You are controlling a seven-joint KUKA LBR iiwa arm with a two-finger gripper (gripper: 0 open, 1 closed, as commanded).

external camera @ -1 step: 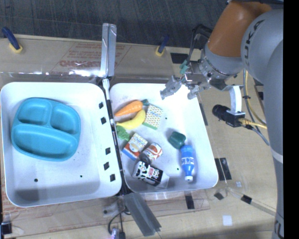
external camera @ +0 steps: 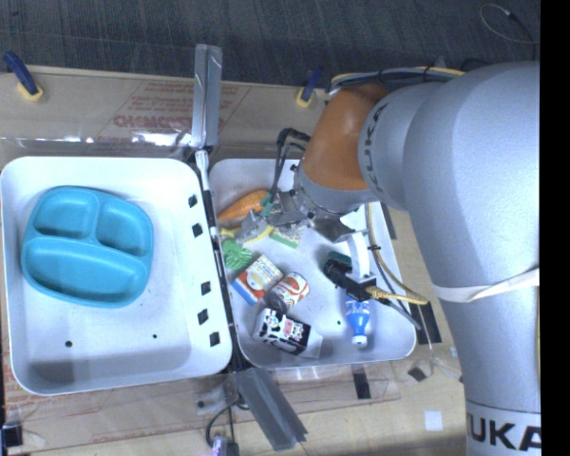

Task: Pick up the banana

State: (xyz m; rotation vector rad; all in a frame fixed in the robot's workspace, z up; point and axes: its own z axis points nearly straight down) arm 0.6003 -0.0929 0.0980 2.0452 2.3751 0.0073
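The grey arm [external camera: 456,179] fills the right of the frame, reaching into the right bin [external camera: 391,342]. Its end effector [external camera: 271,212] sits low at centre, just beside the orange-yellow banana [external camera: 242,204] near the bin's upper left; its grip can't be judged. Banana not lifted yet.

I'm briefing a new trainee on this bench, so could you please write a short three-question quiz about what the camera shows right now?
1. True or false: the blue divided tray lies in the left bin.
2. Which bin is the gripper over: A left, B right?
3. Fill in: the banana lies near the right bin's ____ left corner, as seen in the view.

Key: 1 true; 2 B; 3 upper.
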